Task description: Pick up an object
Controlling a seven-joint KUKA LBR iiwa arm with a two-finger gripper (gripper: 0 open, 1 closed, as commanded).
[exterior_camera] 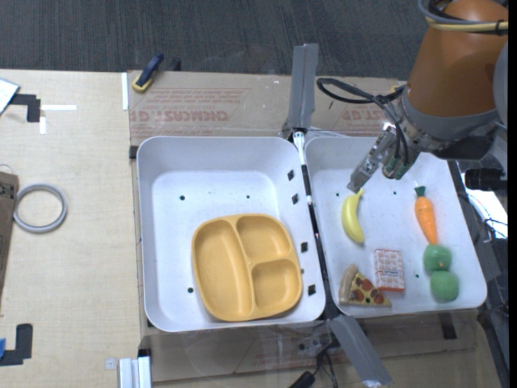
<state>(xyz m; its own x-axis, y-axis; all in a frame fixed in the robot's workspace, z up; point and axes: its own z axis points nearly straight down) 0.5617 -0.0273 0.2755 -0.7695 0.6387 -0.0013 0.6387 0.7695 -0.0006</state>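
Banana [352, 217] is judged the likeliest object for picking, since it lies in the right bin [460, 293] just below the pincer [358, 181]. The pincer is seen at the end of the slanted wrist, its tip close above the banana's upper end; whether contact is made cannot be told, and whether it is spread or pressed together cannot be told either. Nothing is seen carried by it.

Further out in the same bin, a carrot [425, 216] is laid to the right of the banana, with two green fruits [440, 272] below it. A small red-and-white carton [388, 269] and a pizza slice [363, 288] are placed near the front edge.

In the left bin [153, 217] a yellow divided plate [245, 265] is set. On the bench [73, 297] to the left, a roll of tape [37, 208] is seen.

The approach is judged to be nearly done; the grasp and the lift are not yet done.
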